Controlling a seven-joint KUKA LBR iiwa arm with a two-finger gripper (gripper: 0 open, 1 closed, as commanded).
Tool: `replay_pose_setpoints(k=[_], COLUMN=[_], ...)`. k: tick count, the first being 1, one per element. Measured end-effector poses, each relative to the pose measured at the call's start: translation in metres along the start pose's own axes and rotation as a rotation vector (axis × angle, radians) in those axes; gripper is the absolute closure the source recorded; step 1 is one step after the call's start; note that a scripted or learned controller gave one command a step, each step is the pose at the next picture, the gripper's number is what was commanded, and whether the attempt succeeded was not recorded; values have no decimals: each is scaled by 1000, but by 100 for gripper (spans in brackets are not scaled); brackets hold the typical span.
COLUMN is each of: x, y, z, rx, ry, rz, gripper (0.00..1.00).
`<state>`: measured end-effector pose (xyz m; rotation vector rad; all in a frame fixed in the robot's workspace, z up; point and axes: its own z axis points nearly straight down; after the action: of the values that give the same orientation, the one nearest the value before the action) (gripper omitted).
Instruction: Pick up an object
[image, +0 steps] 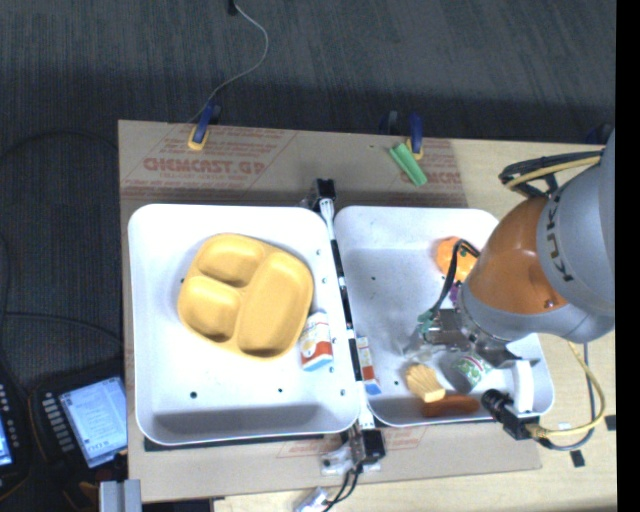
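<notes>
Grey arm's jaws (447, 345), width hidden, above wooden brush (432, 385).

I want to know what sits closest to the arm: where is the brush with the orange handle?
The brush lies at the front edge of the right bin, just below the gripper and beside a small green-labelled object.
</notes>
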<state>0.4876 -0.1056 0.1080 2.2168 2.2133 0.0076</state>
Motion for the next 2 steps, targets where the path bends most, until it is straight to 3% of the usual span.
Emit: replay_pose_setpoints(k=[2], x=[0], y=[1], z=[-19], rx=[0], ry=[0], rz=[0], gripper=[100])
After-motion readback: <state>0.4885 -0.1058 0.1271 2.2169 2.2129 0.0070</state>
